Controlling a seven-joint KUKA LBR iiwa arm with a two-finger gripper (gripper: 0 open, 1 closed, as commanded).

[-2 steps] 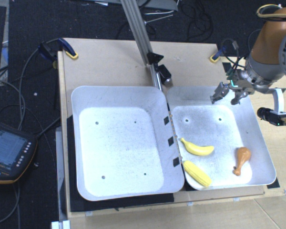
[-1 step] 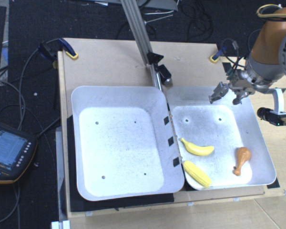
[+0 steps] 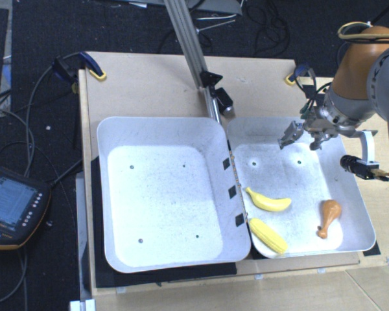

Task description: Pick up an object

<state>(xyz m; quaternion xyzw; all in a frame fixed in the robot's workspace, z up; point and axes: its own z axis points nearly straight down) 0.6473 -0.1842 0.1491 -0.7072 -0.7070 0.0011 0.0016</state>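
Fingers (image 3: 301,138) spread, pinching nothing, over the right bin (image 3: 350,193). Banana (image 3: 270,201), corn cob (image 3: 268,236), drumstick (image 3: 328,216) lie untouched below them. Pick not begun.

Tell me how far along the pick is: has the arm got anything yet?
Nothing looks picked. The gripper is open above the far end of the right bin, with nothing between its fingers. The banana, the corn cob and the chicken drumstick all lie on the bin floor nearer the camera, apart from the gripper. Left: move over one item, descend, close and lift.
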